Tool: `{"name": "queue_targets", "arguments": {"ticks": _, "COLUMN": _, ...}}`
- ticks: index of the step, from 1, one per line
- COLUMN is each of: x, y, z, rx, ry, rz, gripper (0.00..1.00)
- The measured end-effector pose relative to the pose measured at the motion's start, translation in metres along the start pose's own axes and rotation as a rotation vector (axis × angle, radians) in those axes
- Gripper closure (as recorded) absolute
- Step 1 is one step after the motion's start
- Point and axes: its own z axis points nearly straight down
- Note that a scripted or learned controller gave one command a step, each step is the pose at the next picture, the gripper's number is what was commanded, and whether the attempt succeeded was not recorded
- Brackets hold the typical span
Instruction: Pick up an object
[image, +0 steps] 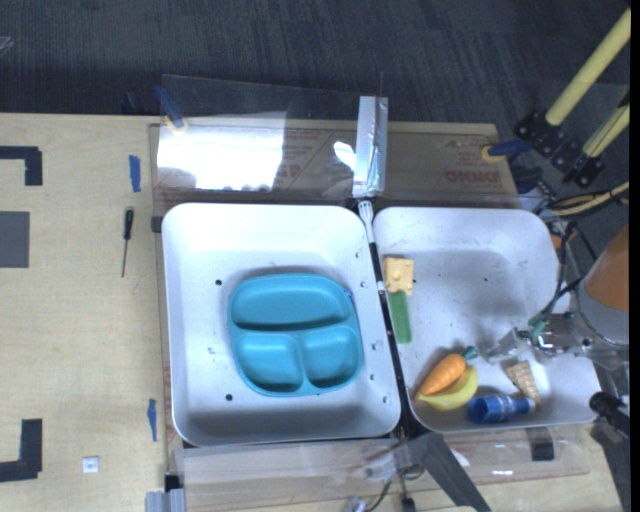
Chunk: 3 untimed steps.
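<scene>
Blue cylinder (497, 407) beside glossy orange carrot (446, 373), smooth divided blue tray (294, 332), metal gripper (520, 340), finger spread unclear

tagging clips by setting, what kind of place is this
Probably a robotics lab bench set up for picking trials, not a kitchen: two white bins side by side, toy food such as a carrot beside a blue divided tray, and a robot arm reaching in.

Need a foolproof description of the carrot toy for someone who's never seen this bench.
Start at the right-hand white bin and go to its near edge, where small toys cluster. The carrot lies at the left of that cluster, on top of a yellow banana. It is the only orange piece, with a green tuft; the blue bottle lies to its right.
</scene>
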Motion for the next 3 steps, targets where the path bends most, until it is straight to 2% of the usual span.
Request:
{"name": "queue_targets", "arguments": {"ticks": 1, "x": 0.011, "y": 0.005, "z": -0.016, "rx": 0.0, "ry": -0.017, "rz": 0.204, "gripper": 0.0}}
{"name": "queue_targets", "arguments": {"ticks": 2, "x": 0.008, "y": -0.001, "z": 0.001, "rx": -0.001, "ry": -0.004, "rz": 0.196, "gripper": 0.0}}
{"name": "queue_targets", "arguments": {"ticks": 3, "x": 0.044, "y": 0.028, "z": -0.058, "rx": 0.0, "ry": -0.017, "rz": 0.047, "gripper": 0.0}}
